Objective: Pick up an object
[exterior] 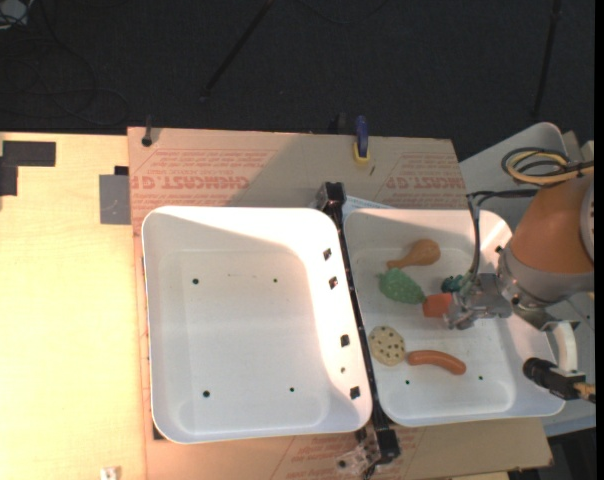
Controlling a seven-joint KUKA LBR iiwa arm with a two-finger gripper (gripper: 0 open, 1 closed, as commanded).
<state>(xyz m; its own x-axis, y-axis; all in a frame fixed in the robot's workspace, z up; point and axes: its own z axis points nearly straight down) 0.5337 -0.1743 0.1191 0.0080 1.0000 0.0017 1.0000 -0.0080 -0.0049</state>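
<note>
Just left of tool [460, 303]: small orange-red object [435, 306], touching.

1 arm [552, 248] enters from the right, orange band facing the camera, wrist angled down and leftward. Gripper [466, 306] sits low at the arm's left end, metal parts blurred, pointing left.

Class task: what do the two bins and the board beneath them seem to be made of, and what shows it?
Bins: probably moulded plastic, white and smooth, with rounded corners and a soft sheen under the light. Board: probably cardboard, matt brown, with red printed lettering and a flat cut edge.
</note>
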